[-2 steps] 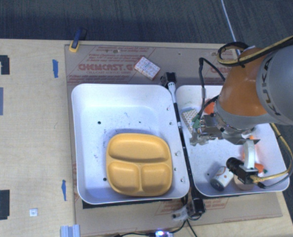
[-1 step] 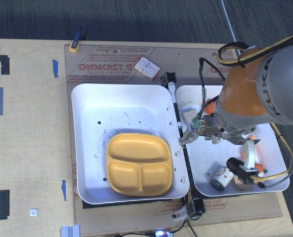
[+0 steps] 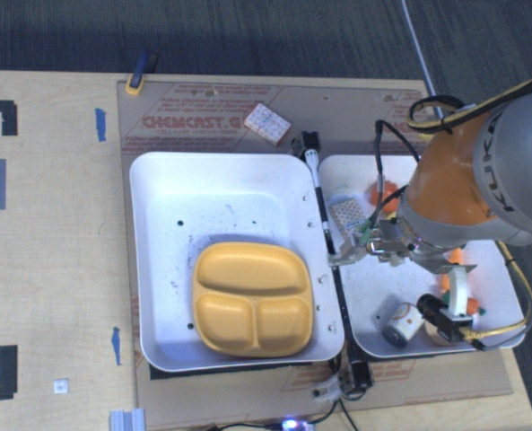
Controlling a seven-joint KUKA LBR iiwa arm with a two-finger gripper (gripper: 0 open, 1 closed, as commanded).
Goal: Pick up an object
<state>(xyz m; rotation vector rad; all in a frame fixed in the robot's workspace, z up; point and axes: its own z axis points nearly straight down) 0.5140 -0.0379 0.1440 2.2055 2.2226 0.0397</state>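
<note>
Gripper (image 3: 373, 243) sits low over the right bin (image 3: 373, 299), at the bin's 9 o'clock side, close to the wall it shares with the left bin (image 3: 158, 182). Can't tell if it's released or clenched, since the wrist hardware covers the tip from this angle. Nothing is visibly held.

Candidate objects, all loose:
- The grey mesh piece (image 3: 346, 212) is the nearest one. It lies flat on the right bin floor just beside the gripper, at about 11 o'clock from it.
- The orange piece (image 3: 384, 192) is at 12 o'clock from the gripper, partly hidden by the arm.
- The small cylinder (image 3: 397, 324), grey and white, is at 5 o'clock and farther off. It lies on its side with its long axis running roughly 8 to 2 o'clock.
- The yellow divided tray (image 3: 252, 299) is in the left bin at 8 o'clock, across the bin walls. It's wide and flat, and looks like a poor fit for this gripper.

My guess is the mesh piece is the target, needing a short shift toward 11 o'clock and then a descent. Being thin and flat, it could slip out.
</note>
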